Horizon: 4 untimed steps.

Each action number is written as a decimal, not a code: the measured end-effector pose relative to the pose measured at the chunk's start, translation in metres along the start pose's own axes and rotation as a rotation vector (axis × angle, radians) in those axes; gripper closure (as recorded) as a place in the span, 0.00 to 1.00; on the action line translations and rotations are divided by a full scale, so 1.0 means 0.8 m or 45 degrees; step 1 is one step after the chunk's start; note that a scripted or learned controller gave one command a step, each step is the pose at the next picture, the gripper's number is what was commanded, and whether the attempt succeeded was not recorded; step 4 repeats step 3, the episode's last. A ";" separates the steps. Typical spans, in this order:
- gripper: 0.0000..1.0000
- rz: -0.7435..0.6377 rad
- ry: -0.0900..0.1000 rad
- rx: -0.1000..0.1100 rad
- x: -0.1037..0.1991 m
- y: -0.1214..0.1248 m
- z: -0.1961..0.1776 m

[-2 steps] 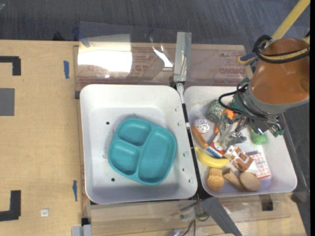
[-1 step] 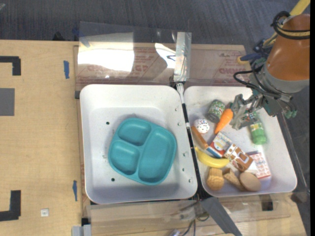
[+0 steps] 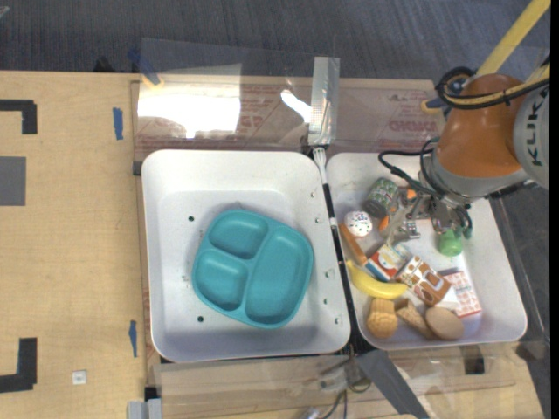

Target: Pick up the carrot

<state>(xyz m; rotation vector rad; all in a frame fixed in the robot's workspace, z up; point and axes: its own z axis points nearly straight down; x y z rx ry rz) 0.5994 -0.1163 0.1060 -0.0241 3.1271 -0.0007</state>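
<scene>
Pale wooden bench boards carry two shallow white plastic bins side by side. Within the left bin (image 3: 166,182) sits a teal sectioned plastic plate (image 3: 253,267). Toys crowd the right bin (image 3: 511,308), among them a slim orange toy carrot (image 3: 353,246) lying against its left wall, just above a yellow toy banana (image 3: 374,285). Reaching down from the grey-and-orange arm, the two-finger gripper (image 3: 409,223) hangs near the carrot, its state impossible to judge. Nothing appears lifted, so the pick looks undone.
</scene>
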 end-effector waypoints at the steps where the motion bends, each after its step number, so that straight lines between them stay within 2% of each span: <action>1: 1.00 0.400 0.004 0.001 -0.088 0.009 0.022; 2: 0.00 0.399 0.026 -0.001 -0.084 0.010 0.022; 3: 0.00 0.454 0.006 0.003 -0.012 -0.008 0.021; 4: 0.00 0.454 0.006 0.003 -0.012 -0.008 0.021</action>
